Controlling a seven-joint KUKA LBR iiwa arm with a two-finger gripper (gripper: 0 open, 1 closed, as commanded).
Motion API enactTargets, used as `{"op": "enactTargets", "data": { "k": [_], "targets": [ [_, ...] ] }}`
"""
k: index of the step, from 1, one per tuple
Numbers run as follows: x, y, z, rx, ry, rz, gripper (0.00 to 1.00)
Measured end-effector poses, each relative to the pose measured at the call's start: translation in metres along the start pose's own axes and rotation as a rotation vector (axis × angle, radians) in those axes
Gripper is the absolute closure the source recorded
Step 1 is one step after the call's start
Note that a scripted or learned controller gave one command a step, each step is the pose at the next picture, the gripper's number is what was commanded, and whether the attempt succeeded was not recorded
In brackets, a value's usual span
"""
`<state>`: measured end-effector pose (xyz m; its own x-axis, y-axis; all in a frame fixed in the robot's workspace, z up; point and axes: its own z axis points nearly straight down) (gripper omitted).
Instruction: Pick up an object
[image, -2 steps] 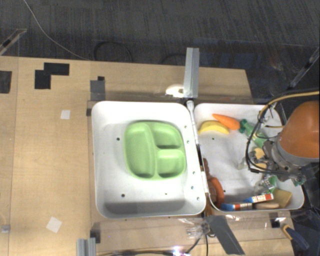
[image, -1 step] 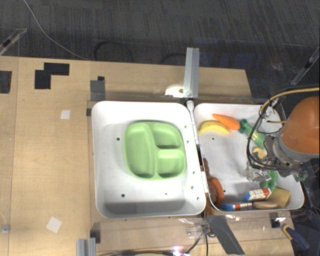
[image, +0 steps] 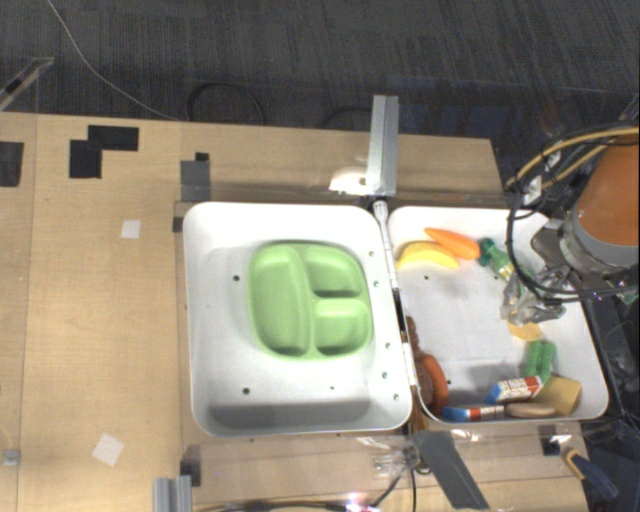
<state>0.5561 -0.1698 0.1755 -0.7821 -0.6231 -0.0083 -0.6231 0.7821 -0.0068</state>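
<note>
Gripper (image: 524, 305) positioned low over the right bin (image: 460, 330), near its right wall, roughly midway along that wall. Finger state not determinable: metal parts and cables blur together there. Directly beneath and touching the gripper tip in the view, a small yellow-orange piece (image: 523, 330); whether clamped or merely lying under the fingers, cannot tell. Shape too small for a reliable long axis.

Just below that, a green object (image: 539, 357), stubby, long axis running toward the bin's near right corner. In that corner, a tan block (image: 563, 393), with a red-and-white tube (image: 520, 388) touching its left side, lying roughly along the near wall. Alongside the near wall, a blue-and-red marker (image: 472, 411) and a brown elongated item (image: 527, 408), both parallel to that wall. At the near left corner, a brown round item (image: 432, 379) against the left wall.

Toward the far wall, well apart from the gripper: a yellow banana (image: 427, 257), long axis parallel to the far wall; an orange carrot (image: 452, 241) just beyond it, tip pointing to the far left corner, green top (image: 491, 253) toward the gripper.

In the left bin (image: 210, 300), a green divided tray (image: 307, 299), centred.
</note>
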Motion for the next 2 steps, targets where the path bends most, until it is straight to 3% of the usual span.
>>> {"op": "enactTargets", "data": {
  "k": [1, 2],
  "targets": [
    [-0.046, -0.081, -0.03, 0.001, -0.001, -0.073, 1.0],
    [0.013, -0.025, -0.004, -0.005, 0.002, -0.466, 1.0]
  ]
}}
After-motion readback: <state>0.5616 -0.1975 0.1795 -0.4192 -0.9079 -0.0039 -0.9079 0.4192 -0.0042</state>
